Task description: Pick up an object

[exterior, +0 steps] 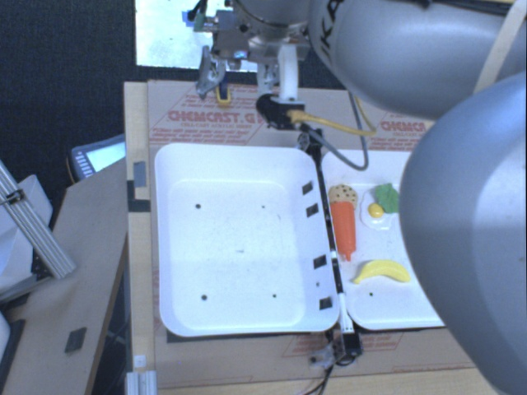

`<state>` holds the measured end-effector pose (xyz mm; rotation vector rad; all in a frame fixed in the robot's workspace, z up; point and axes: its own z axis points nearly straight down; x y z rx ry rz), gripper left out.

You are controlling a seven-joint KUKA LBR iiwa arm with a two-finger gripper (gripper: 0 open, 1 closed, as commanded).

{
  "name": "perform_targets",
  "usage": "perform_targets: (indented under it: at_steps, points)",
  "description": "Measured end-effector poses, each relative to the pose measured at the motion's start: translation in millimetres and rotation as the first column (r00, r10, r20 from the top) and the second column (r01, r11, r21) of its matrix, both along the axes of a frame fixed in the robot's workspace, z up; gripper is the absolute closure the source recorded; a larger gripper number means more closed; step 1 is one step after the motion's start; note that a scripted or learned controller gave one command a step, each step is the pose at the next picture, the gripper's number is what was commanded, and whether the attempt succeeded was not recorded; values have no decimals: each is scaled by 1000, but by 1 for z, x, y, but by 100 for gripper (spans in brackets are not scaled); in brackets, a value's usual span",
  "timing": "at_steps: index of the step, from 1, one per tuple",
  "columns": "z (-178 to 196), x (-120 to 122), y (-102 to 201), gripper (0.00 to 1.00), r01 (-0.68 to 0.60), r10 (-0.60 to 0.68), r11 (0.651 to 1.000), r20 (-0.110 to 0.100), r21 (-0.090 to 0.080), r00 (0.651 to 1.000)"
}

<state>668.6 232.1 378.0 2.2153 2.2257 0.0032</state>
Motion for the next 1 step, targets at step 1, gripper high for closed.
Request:
perform_targets:
  at_steps: [1]
  points:
    - [0,0,0,0,0,0,1000,0,0,1000]
